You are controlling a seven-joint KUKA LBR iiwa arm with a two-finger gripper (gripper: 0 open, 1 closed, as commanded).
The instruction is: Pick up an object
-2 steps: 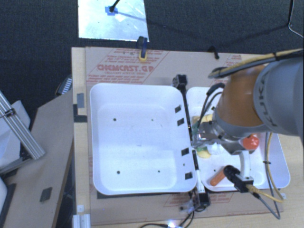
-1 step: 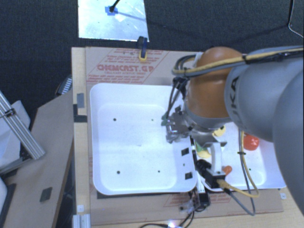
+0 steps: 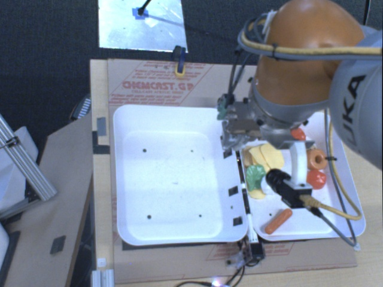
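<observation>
The right bin (image 3: 335, 220) holds several small items. A yellow piece (image 3: 267, 156) lies beside a green piece (image 3: 255, 175), and an orange carrot-like stick (image 3: 278, 221) lies near the front. At the right are a red round item (image 3: 316, 179), an orange ring-like item (image 3: 315, 159) and a small red piece (image 3: 298, 134). My gripper (image 3: 239, 137) hangs low over the right bin's left side, close to the divider between the bins, just left of the yellow piece. The arm's orange and grey body hides the back of this bin.
The left bin (image 3: 173, 172) sits beside the right one on a cardboard sheet (image 3: 158, 82). A black connector (image 3: 286, 189) with a yellow cable (image 3: 335, 220) trails over the right bin. A shiny plate (image 3: 140, 17) lies behind the bins.
</observation>
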